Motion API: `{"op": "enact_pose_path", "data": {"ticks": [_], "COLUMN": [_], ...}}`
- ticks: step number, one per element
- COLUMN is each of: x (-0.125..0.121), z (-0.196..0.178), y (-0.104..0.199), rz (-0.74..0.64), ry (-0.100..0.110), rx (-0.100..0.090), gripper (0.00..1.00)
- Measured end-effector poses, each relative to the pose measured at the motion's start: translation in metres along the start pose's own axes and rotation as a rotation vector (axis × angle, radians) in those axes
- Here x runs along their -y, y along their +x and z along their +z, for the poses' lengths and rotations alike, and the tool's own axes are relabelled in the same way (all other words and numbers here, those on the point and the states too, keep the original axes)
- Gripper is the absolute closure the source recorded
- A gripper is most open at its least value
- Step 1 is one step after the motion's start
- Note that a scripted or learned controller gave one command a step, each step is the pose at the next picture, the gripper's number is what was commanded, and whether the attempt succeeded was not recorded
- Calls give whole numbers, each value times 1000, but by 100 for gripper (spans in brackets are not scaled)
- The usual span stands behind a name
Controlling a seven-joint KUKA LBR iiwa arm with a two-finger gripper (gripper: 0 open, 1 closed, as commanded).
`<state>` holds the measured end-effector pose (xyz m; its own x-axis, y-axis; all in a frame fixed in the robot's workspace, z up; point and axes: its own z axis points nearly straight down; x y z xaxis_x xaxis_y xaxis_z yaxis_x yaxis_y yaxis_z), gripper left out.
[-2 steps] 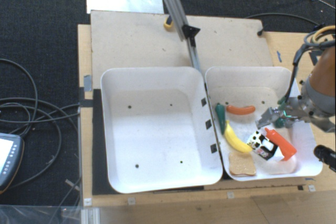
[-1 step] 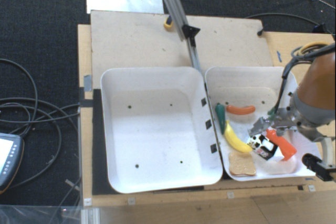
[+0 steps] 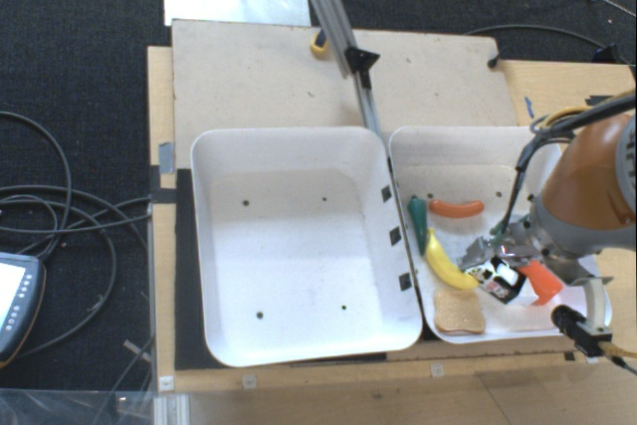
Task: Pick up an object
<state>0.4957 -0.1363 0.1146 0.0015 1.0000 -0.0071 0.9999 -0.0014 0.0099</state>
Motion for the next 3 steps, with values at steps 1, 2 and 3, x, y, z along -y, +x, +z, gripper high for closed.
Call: {"op": "enact_pose_path", "data": {"ticks": [1,2,3], "x": [0,-1,-10], "z": [25,13,-49], "y": [0,0,0], "rz": [-2,-1,-7], "ry": [11,7,2], "rx": [-7,-7,-5], "gripper": [0,100,100]}}
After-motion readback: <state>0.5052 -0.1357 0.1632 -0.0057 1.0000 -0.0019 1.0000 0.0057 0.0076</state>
